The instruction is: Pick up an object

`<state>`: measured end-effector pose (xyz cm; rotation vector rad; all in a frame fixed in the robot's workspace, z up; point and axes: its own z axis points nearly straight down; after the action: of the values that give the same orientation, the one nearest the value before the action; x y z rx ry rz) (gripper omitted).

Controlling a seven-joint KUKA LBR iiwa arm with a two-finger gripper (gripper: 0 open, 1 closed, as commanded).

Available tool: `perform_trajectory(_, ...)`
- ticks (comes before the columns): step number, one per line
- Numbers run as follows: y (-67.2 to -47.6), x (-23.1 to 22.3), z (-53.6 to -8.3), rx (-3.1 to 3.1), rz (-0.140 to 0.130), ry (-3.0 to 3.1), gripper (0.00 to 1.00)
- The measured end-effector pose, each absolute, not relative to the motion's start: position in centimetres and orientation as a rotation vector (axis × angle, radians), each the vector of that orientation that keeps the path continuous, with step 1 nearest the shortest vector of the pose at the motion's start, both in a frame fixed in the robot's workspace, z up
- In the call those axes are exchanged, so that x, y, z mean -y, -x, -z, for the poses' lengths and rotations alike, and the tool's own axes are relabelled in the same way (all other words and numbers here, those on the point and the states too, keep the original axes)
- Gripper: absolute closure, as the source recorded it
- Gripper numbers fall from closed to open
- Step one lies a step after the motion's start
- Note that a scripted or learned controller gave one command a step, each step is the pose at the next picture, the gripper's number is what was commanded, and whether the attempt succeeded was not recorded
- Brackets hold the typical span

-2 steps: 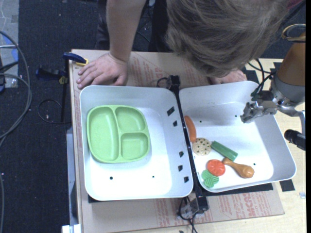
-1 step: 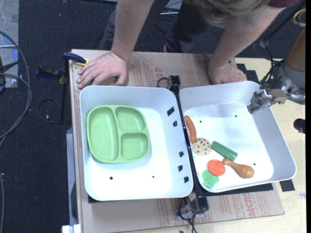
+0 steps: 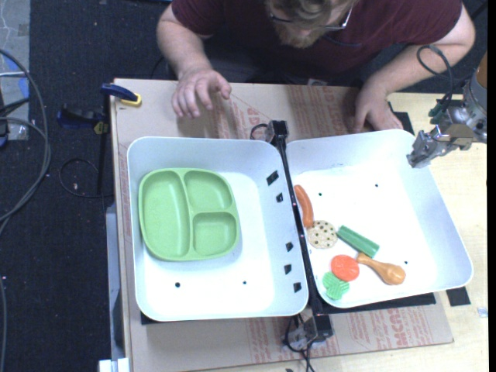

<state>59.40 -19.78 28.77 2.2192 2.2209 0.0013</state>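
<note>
Several toy foods lie in the right bin (image 3: pixel 403 200): an orange sausage (image 3: pixel 304 205) by its left wall, a speckled cookie (image 3: pixel 321 234), a green block (image 3: pixel 357 240), a red tomato (image 3: pixel 345 267), a tan drumstick (image 3: pixel 381 269) and a green leafy piece (image 3: pixel 335 287). My gripper (image 3: pixel 423 152) hangs over the bin's upper right rim, well away from the foods, with nothing visible in it.
A green divided plate (image 3: pixel 187 214) rests in the left bin (image 3: pixel 155 285). A person leans over the bench's far side, with one hand (image 3: pixel 198 91) behind the left bin and the other hand (image 3: pixel 373 113) just behind the right bin, close to my gripper.
</note>
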Motion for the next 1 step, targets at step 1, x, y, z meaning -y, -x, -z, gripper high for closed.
perform_trajectory(1,-61.01,14.72,-28.44,-2.228,0.001,-2.218,1.00)
